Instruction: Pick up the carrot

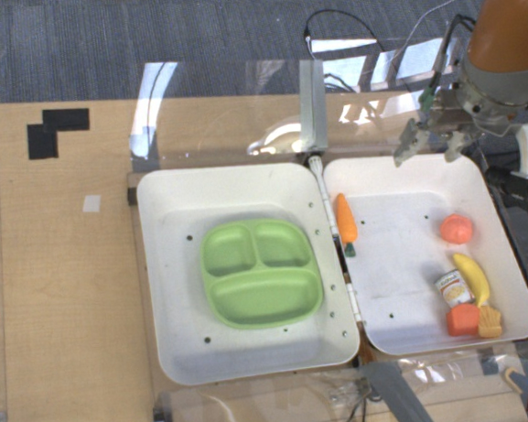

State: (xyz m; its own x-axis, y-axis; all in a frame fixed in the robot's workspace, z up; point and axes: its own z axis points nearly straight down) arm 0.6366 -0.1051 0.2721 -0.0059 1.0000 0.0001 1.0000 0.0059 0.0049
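— So, what lay on the bench (58,269)?

— Two white bins side by side. The left bin (174,287) held a green plate (261,273) with three compartments, sitting about in its middle. The right bin (404,239) held the smaller things.

— And the arm?

— The arm (504,19) came in from the upper right, its orange band showing at the corner. The gripper (431,141) hung over the far edge of the right bin, its two fingers spread apart with nothing between them.

— Where was the carrot?

— The carrot (345,218) lay at the left wall of the right bin, just beside the divide between the bins, orange part pointing away and green top nearest the camera. It was well apart from the gripper.

— Anything else in that bin?

— A banana (473,275) along the right side, a pink-orange ball (457,228) beyond it, a small can (451,285) touching the banana, then a red piece (461,320) and a little yellow piece (490,323) near the front corner; what those two were I could not tell.
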